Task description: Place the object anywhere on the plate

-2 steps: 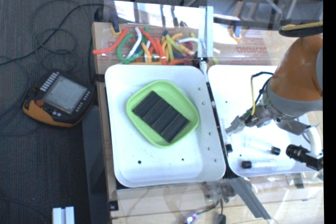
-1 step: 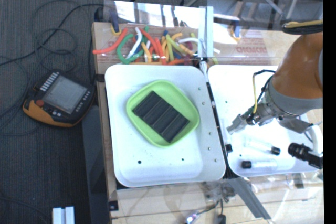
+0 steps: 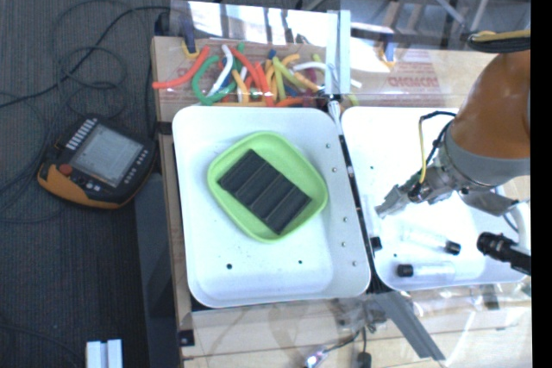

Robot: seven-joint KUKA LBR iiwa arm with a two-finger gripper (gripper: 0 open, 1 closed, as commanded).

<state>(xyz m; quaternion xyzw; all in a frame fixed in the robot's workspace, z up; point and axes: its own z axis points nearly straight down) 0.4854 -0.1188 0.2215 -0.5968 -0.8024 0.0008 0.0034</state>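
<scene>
A green square plate (image 3: 289, 147) lies in the left white bin (image 3: 259, 271). A dark ribbed rectangular block (image 3: 263, 191) rests flat on the plate's middle, turned at a slant. My gripper (image 3: 390, 201) hangs low over the left part of the right white bin (image 3: 379, 142), close to the wall between the bins and well right of the plate. Nothing shows in the gripper. The grey arm with its orange band (image 3: 500, 112) covers the right side of that bin.
Two clear pens with black caps (image 3: 424, 236) (image 3: 427, 270) lie in the right bin's front part, just below the gripper. A tangle of coloured tubes (image 3: 250, 77) sits behind the left bin. A teach pendant (image 3: 95, 161) lies on the floor at left.
</scene>
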